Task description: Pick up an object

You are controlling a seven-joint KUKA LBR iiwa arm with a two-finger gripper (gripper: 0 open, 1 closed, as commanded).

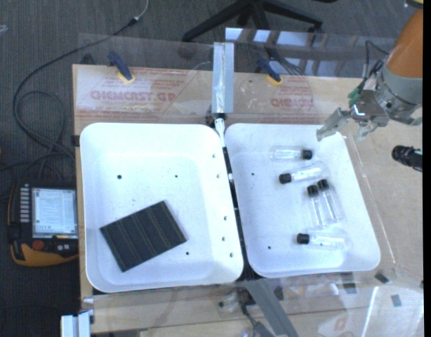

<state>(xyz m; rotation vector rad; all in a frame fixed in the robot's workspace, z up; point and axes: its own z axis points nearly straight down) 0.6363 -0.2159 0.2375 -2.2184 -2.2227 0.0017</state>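
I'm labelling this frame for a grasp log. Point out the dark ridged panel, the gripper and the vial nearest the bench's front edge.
Dark ridged panel (143, 234): camera view, centre of its top face.
Gripper (340, 126): camera view, midway between its fingertips.
Front vial (321, 241): camera view, middle of its clear body.

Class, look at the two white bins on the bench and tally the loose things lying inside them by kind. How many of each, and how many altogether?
Clear plastic vials with black caps, in the right bin: 5
Flat dark grey ribbed rectangular panel, in the left bin: 1
Total: 6
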